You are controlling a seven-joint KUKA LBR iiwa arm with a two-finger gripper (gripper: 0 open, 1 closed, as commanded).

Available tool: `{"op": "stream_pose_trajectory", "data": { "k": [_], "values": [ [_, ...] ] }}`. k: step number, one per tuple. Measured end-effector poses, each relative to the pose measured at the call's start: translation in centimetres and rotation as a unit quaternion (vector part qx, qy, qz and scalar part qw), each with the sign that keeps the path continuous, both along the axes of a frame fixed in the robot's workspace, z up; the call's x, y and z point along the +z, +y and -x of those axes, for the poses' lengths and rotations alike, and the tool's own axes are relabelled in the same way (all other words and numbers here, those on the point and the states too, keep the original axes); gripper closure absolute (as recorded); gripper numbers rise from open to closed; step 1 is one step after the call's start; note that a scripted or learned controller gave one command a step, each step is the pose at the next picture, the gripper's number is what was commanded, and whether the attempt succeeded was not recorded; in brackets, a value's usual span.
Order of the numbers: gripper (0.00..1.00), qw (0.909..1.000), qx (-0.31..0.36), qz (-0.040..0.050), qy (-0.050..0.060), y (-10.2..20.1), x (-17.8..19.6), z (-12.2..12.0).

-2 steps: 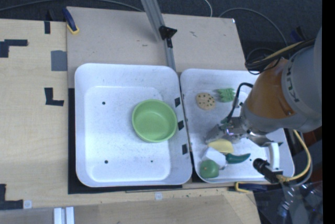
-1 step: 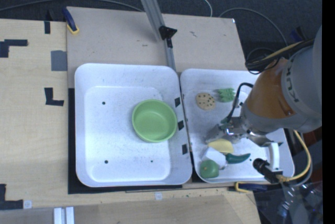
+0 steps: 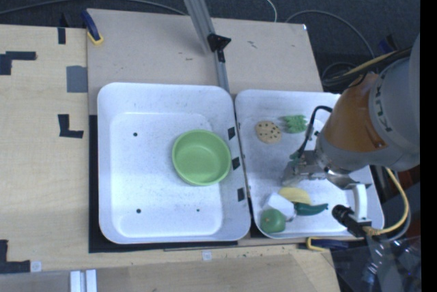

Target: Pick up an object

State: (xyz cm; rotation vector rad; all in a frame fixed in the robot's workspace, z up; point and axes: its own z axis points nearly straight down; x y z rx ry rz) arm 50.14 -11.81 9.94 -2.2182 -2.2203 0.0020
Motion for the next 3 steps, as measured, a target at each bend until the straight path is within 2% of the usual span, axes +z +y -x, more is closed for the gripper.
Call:
{"op": "stream_pose_trajectory", "data": {
  "k": [1,3],
  "values": [
    [1.0,1.0,0.001,0.0009,-0.003,0.8,6.0,-0.1],
    [1.0,1.0,0.0,0.0016,-0.004,0.0,18.3,0.2]
  ]
}}
